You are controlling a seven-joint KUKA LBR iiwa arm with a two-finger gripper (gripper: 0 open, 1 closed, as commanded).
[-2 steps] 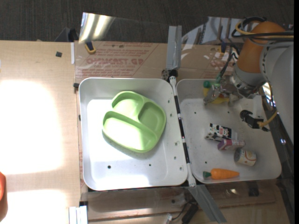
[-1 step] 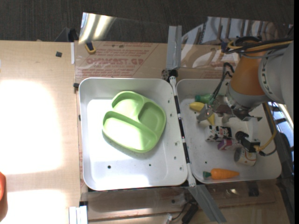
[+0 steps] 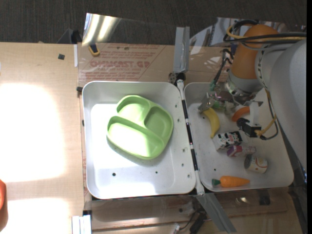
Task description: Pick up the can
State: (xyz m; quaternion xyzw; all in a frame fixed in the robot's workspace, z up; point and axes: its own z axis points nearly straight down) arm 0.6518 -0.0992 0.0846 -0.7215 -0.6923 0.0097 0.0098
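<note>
The can (image 3: 236, 150) lay on its side in the right bin (image 3: 278, 179), just beside a small printed carton (image 3: 228, 139) at its eleven o'clock, with a banana (image 3: 212, 121) farther toward eleven. The gripper (image 3: 214, 101) hung over the bin's far end at about twelve o'clock from the can; its grip could not be told. A carrot (image 3: 233, 181) lay at six o'clock, and the left bin (image 3: 97, 179) held a green divided plate (image 3: 140, 126).

One fixed overhead camera, slanted down over the bench

It looked from a moderate height onto both shallow white bins, the left bin (image 3: 92, 130) near centre, the right bin (image 3: 278, 174) toward the edge, where the grey arm (image 3: 287, 77) entered.
</note>
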